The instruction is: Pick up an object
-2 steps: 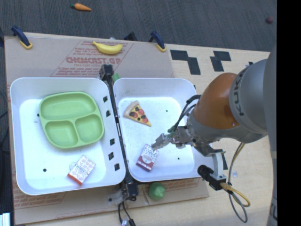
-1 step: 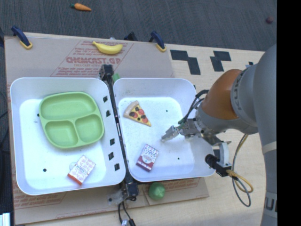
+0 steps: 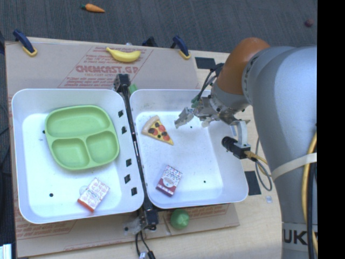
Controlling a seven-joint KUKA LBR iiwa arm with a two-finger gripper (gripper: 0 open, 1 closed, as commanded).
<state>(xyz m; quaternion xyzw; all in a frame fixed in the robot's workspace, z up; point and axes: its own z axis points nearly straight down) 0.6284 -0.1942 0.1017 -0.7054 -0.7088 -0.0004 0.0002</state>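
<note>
1. A banana (image 3: 124, 53) lies on the cardboard (image 3: 81, 63) near the bench's far edge.
2. A carrot (image 3: 94, 7) lies on the floor.
3. A green ball (image 3: 180, 218) sits at the near edge.

A flat brown cardboard sheet with red printing (image 3: 102, 69) covers the bench, held along its far edge by blue clamps (image 3: 25, 42). Two shallow white plastic bins lie on it side by side, left bin (image 3: 21, 161) and right bin (image 3: 229, 190). A yellow toy banana (image 3: 124, 54) rests beyond the bins; a green ball (image 3: 180, 218) sits at the near edge. An orange toy carrot (image 3: 94, 8) lies on the dark carpet floor (image 3: 161, 9).
</note>
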